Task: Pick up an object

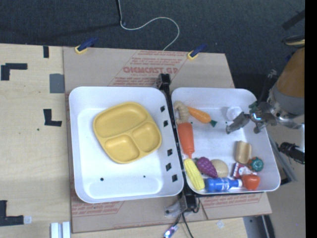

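Note:
My gripper (245, 128) hangs over the right part of the right bin (218, 94), its fingers spread open with nothing between them. Below it lies a tan bread piece (241, 151). A small white object (232, 112) sits just to its upper left. Further left lie a small orange carrot (199, 115) and a long orange-red carrot (186, 138). Along the bin's front edge are a yellow corn cob (193, 174), purple grapes (206, 166), a blue bottle (221, 184) and a red tomato (251, 181).
The left bin (79, 148) holds a yellow divided plate (127, 131). The two bins meet at a divider with black clips (171, 133). A beige item (181, 111) lies by that divider. A white cable (148, 24) loops behind the bins.

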